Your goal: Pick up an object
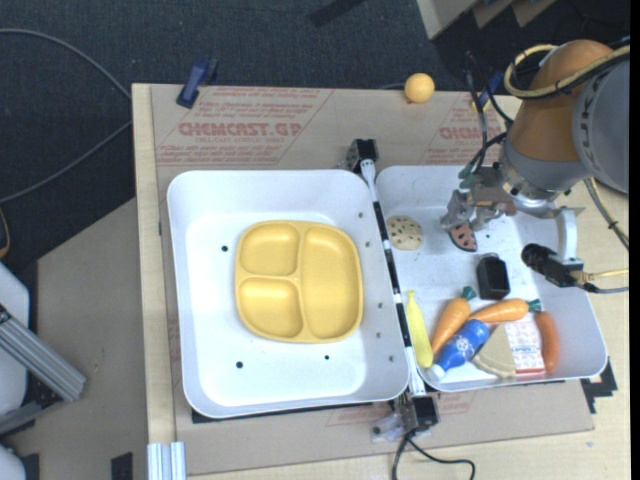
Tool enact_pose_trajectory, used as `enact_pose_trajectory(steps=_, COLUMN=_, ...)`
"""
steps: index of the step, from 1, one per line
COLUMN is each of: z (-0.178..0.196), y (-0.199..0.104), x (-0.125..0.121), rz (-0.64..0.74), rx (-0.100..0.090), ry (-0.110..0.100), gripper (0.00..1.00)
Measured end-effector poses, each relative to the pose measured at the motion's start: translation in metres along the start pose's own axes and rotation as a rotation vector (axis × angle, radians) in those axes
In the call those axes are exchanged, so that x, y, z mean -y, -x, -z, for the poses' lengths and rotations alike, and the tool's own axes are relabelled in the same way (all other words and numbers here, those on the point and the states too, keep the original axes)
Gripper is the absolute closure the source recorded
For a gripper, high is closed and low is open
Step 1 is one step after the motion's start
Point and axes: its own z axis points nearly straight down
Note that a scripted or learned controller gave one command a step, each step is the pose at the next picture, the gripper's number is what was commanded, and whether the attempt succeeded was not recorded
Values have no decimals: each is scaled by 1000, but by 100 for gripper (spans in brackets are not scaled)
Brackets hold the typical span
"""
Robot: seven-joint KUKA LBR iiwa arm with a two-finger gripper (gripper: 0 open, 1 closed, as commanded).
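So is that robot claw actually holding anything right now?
Cannot be told: the gripper is right over a small reddish object in the right bin, but no grip shows.

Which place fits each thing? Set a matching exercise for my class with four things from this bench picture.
Things
1. yellow plate
2. cookie
3. orange ball
4. banana

Places
A. on the bench beyond the bins
B. in the left bin
C. right bin, far part, near the divider
D. right bin, near part, along the divider

Pairs: 1-B, 2-C, 3-A, 4-D
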Motion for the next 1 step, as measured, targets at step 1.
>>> enact_pose_trajectory(steps=1, z=53, y=-79, x=18, rz=3, rx=-1, ry=2, gripper=100)
